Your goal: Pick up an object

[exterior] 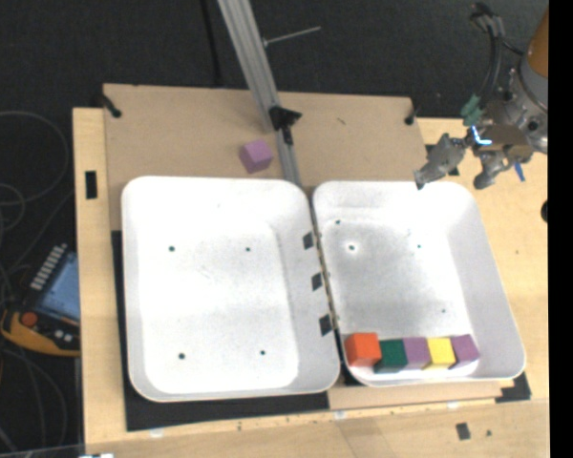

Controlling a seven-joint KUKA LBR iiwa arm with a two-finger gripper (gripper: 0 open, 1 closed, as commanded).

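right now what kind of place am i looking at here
Most likely a robotics lab test bench. Two shallow white bins sit side by side on a wooden board, coloured blocks line one bin's near wall, and a robot arm's gripper hangs at the right, with loose cables on the dark floor.

No text, label, brand, number or sign can be read anywhere here; the screen of the orange handheld pendant (pixel 48 299) is too blurred to make out.

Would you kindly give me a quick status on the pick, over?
Gripper open, nothing between its fingers, above right bin's far edge. Five blocks in a row along that bin's near wall. Purple cube on the bench beyond the left bin.
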